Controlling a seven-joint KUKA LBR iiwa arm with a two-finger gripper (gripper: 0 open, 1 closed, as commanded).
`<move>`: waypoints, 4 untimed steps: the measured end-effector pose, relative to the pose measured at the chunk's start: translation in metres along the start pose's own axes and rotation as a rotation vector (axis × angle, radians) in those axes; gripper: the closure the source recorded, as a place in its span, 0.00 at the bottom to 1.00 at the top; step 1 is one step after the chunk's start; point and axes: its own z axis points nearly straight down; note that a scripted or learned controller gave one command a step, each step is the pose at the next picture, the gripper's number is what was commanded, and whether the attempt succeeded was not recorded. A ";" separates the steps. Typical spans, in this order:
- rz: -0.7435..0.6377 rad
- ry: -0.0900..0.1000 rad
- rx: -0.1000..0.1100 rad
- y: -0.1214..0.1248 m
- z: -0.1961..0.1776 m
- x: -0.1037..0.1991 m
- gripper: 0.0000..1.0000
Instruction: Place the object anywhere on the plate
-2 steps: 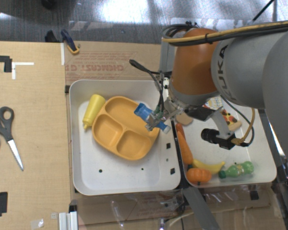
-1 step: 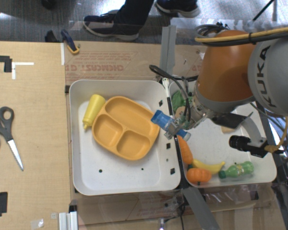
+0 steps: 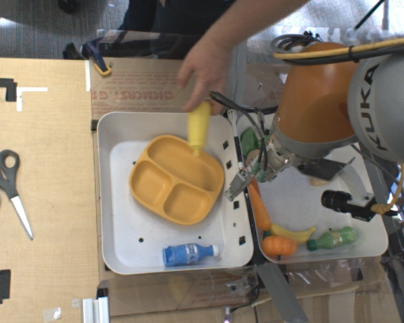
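**Left bin** (image 3: 108,200), shallow, white, smooth plastic with small holes in the floor. Contents, nearest first:
- Blue bottle (image 3: 188,253), small, lying on its side by the near wall, white cap to the right.
- Plate (image 3: 176,179), yellow-orange, rounded, moulded into three compartments, flat on the floor at mid-bin. All three compartments are bare.
- Yellow object (image 3: 198,128), the task's thing: elongated, smooth, pale yellow, narrowing at its lower end; possibly a squeeze bottle, but its form is unclear. It stands nearly upright with the lower tip touching the plate's far rim, and its top is held in a hand (image 3: 202,69) reaching in from the far side.

**Right bin** (image 3: 296,200), same make, partly covered by the arm. Contents, nearest first:
- Orange fruit (image 3: 278,246), round, at the near-left corner.
- Banana (image 3: 293,232), curved, just beside the fruit.
- Green bottle (image 3: 331,238), lying on its side along the near wall.
- Carrot (image 3: 258,207), long, lying along the left wall.
- Green item (image 3: 248,142), leafy-looking, at the far-left corner.

**Gripper** (image 3: 241,184), metal, over the wall between the two bins, beside the plate's right edge. Whether it is open or closed cannot be told.

**Bench**: pale wood. Scissors (image 3: 10,187), grey-handled, lie well left of the bins.
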 end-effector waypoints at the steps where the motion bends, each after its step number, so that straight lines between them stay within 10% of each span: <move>1: 0.003 0.000 0.001 0.000 -0.008 -0.001 1.00; 2: -0.224 0.000 0.001 0.051 0.063 0.023 1.00; 3: -0.300 -0.002 -0.002 0.099 0.045 0.051 1.00; 4: -0.299 -0.002 -0.002 0.099 0.045 0.050 0.00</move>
